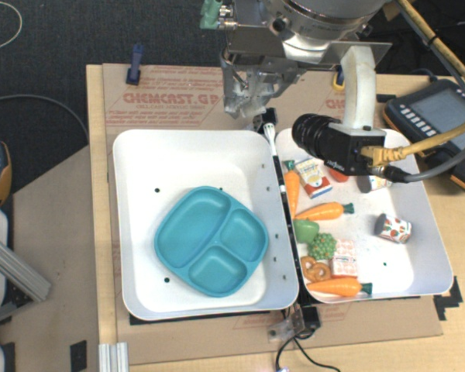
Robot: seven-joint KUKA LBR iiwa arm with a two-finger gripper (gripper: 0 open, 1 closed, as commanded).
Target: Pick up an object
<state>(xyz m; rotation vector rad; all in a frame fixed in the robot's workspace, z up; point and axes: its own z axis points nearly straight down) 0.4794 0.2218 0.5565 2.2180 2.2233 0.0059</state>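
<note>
The end effector (pixel 246 103) hangs above the far rim of the left shallow white bin (pixel 136 177), near the seam between the two bins; whether it is released or clenched cannot be told, and nothing shows in its grasp. The left bin holds a turquoise plastic divided plate (pixel 210 241). The right shallow white bin (pixel 422 254) carries the toy food: two orange plastic carrots (pixel 323 211) (pixel 337 287), a green broccoli piece (pixel 322 246), a brown pretzel (pixel 315 270), and small printed cartons (pixel 313 177) (pixel 393 228). Both bins sit on the desk (pixel 174 95).
</note>
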